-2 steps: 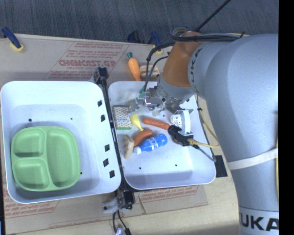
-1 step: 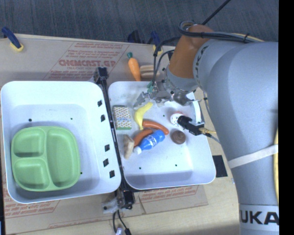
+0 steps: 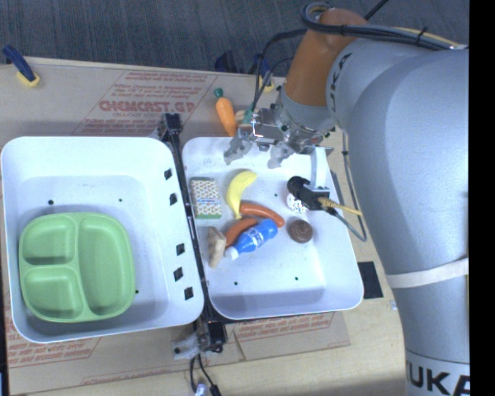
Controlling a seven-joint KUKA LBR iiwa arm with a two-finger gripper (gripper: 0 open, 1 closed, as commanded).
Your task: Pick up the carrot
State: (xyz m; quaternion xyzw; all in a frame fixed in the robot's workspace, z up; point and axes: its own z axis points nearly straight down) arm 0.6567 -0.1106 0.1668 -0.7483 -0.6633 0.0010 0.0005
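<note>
The carrot (image 3: 224, 115), orange with a small green top, lies on the cardboard just beyond the far rim of the right bin (image 3: 338, 283), outside it. My gripper (image 3: 257, 153) hangs over the far end of that bin, a little to the right of the carrot and nearer the camera. Its two fingers (image 3: 235, 148) stand spread apart and open, with nothing between them. The carrot is apart from the fingers.
The right bin holds a banana (image 3: 240, 190), an orange-red sausage (image 3: 261, 213), a blue bottle (image 3: 254, 238), a brown round piece (image 3: 300, 232), a checkered block (image 3: 205, 198) and a beige piece (image 3: 216, 246). A green divided plate (image 3: 76, 264) lies in the left bin (image 3: 33, 159).
</note>
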